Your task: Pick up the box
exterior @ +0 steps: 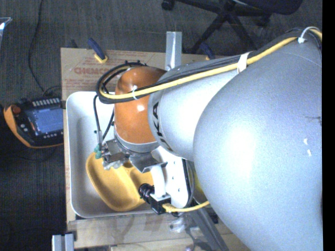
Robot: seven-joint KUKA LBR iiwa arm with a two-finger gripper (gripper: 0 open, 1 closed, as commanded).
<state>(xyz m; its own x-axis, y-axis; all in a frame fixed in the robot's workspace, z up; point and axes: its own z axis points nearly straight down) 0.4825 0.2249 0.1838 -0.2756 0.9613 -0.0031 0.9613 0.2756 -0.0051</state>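
1. Arm's grey shell (251, 140) is sitting nearest the cam and blocking most of my view; orange band (133, 111) is hanging over the left bin (76, 140).
2. I'm seeing a yellow item (112, 184) under the wrist, but can't tell if it's the box. Gripper state: can't tell.
3. Pickup isn't looking confirmed yet.
4. Text: red "CHEMO…" print on the cardboard (86, 69), partly cut off; pendant (36, 122) screen unreadable.

Grey arm (251, 140), orange band (133, 111), yellow and black cables (209, 69).
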